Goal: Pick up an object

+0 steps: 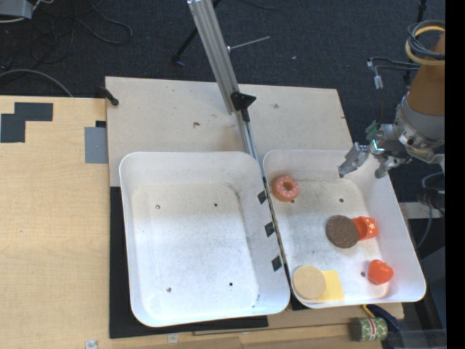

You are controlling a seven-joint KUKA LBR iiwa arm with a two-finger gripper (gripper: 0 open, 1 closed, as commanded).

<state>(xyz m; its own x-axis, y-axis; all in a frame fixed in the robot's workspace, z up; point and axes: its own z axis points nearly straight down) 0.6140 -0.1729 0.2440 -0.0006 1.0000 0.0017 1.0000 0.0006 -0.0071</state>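
Observation:
My gripper (366,165) hangs open over the far right corner of the right bin (312,171), with nothing between its two spread fingers. In that bin lie a pink frosted donut (285,188) near the far left, a brown round patty (341,232) in the middle, and an orange-red piece (367,227) touching the patty's right side. A red tomato-like piece (379,272) sits near the front right. A tan round bun (309,282) and a yellow cheese slice (333,286) lie together at the front. All objects lie below and in front of the gripper.
The left bin (138,195) stands beside the right one, separated by a divider with black clips (269,228). A slanted aluminium post (216,53) rises behind the bins. A green can (370,329) lies on the floor by the front right.

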